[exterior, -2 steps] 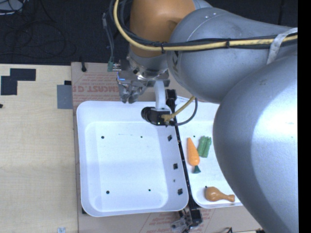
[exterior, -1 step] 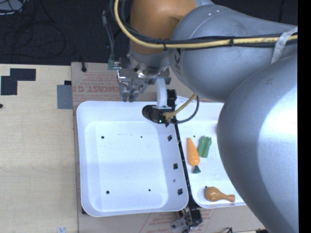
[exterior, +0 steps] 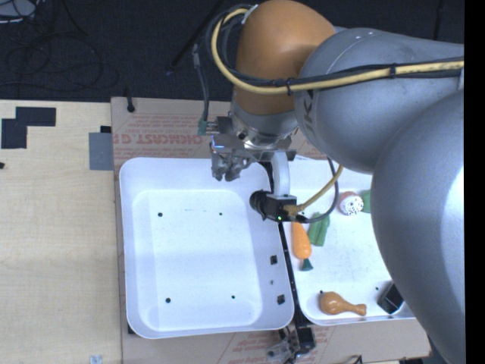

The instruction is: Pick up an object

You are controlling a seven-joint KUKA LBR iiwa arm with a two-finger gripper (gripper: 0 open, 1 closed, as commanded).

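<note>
Scanning from the left, the wide shallow white plastic bin [exterior: 144, 203] is lying bare on the cardboard-covered bench [exterior: 163, 123], showing nothing but a few small dark holes in its floor. Above its far rim, the two-finger gripper [exterior: 227, 174] is hanging from the grey arm's orange band [exterior: 276, 32], just over the bin's upper right corner. Whether it is spread or closed I cannot tell, since the slant is hiding its tips; nothing is visibly lodged there.

Moving right, past the dark divider, the second white bin [exterior: 345, 260] is holding the candidates. A small orange carrot-shaped toy with a green stub [exterior: 301, 243] is lying lengthwise right beside the divider, touching a flat green piece [exterior: 318, 230] on its right. Further right, a small whitish ball with red specks [exterior: 350, 204] is sitting near the far wall. Toward the near rim, a tan pear-shaped plastic toy [exterior: 339, 303] is resting on its side, and a dark object [exterior: 390, 298] is poking out beside the arm's bulk.

Judging by looks, the carrot is seeming the likeliest pick: probably light, hollow and stiff, with a smooth skin that could be slipping under pressure. Pinching across its thick middle, at right angles to its length, is looking safest; the tapering end would be squirting out, and the divider is crowding one side.
</note>
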